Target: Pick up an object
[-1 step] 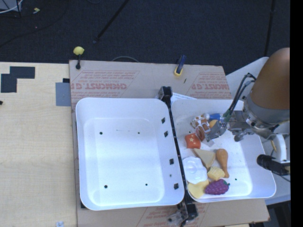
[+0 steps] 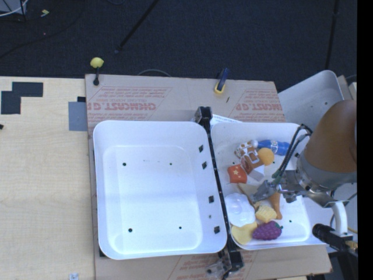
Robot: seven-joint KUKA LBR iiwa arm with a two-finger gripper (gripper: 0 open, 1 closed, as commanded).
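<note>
The right bin (image 2: 291, 229) holds a heap of small toys. Among them are a purple grape bunch (image 2: 267, 231), a yellow piece (image 2: 243, 234), a pale yellow block (image 2: 265, 214), a white round lid (image 2: 237, 205), a red block with a star (image 2: 236, 174), a brown and white house-like toy (image 2: 249, 154), an orange ball (image 2: 266, 155) and a blue item (image 2: 274, 146). My gripper (image 2: 267, 189) reaches in from the right and sits low over the middle of the heap, beside an orange carrot-like piece (image 2: 274, 203). Nothing shows clearly between its fingers.
The left bin (image 2: 151, 185) stands next to the right one, with a black divider (image 2: 211, 174) between them. Both rest on a cardboard sheet (image 2: 175, 98). A blue and yellow clamp (image 2: 221, 81) sits at the back edge, a yellow ball (image 2: 97, 63) at the back left.
</note>
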